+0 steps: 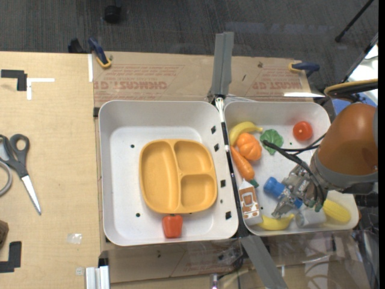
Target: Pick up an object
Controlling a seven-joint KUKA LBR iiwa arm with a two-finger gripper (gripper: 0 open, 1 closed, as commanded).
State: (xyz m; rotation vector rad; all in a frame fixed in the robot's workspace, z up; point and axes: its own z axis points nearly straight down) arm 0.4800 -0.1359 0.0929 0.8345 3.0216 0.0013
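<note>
Metal two-finger gripper point(287, 206) is hanging low in the right white bin point(313, 107), fingers spread and gripping nothing, just above a yellow plastic banana point(275, 223) lying by the near wall, beside a blue plastic cylinder point(273, 186).

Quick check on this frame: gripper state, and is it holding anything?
Gripper: low in the right bin, beside the blue object; open or shut cannot be told, and no object shows between its fingers.
</note>
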